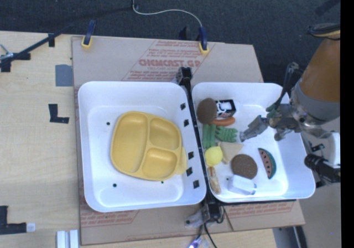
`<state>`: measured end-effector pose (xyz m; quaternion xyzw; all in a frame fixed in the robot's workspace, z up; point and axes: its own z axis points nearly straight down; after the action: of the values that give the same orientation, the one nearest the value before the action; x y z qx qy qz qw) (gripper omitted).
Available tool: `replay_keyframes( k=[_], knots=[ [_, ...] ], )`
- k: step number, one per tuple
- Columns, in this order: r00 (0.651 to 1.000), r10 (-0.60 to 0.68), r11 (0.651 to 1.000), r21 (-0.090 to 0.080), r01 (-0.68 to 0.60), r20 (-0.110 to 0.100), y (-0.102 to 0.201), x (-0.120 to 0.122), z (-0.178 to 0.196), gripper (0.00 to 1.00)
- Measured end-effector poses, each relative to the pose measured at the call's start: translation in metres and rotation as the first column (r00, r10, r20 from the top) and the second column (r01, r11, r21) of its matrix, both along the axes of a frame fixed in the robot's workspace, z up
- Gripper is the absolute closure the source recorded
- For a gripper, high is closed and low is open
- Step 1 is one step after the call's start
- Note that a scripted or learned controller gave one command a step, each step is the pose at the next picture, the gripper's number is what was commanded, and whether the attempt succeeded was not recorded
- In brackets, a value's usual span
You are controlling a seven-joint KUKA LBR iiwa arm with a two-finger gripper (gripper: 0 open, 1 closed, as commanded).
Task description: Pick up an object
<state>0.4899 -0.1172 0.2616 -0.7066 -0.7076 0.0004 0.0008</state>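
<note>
The right bin [287,186] holds several toy foods: a brown ball [206,109], a black-and-white piece [224,107], a red sausage [223,121], a green leafy piece [210,135], a yellow lemon [214,156], a beige wedge [232,149], a brown cookie [244,166], a watermelon slice [267,163] and a white block [241,186]. My gripper [250,130] hangs over the middle of this bin, just right of the sausage and above the cookie, pointing down-left. Nothing shows in its grasp.
A yellow divided plate [146,145] lies in the left bin [94,186]. A black divider [191,130] with clips runs between the bins. The grey and orange arm [323,83] fills the right side. Cardboard lies under both bins.
</note>
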Motion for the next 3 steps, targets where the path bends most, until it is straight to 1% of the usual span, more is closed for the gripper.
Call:
replay_keyframes(
  k=[1,2,3],
  knots=[
    [1.000,-0.006,1.000,0.000,0.006,-0.005,-0.063,-0.008,-0.126,0.00],
    [1.000,-0.004,1.000,-0.010,0.004,0.015,-0.074,-0.003,-0.170,0.00],
    [1.000,-0.002,1.000,-0.003,0.002,0.010,-0.070,-0.003,-0.163,1.00]
  ],
)
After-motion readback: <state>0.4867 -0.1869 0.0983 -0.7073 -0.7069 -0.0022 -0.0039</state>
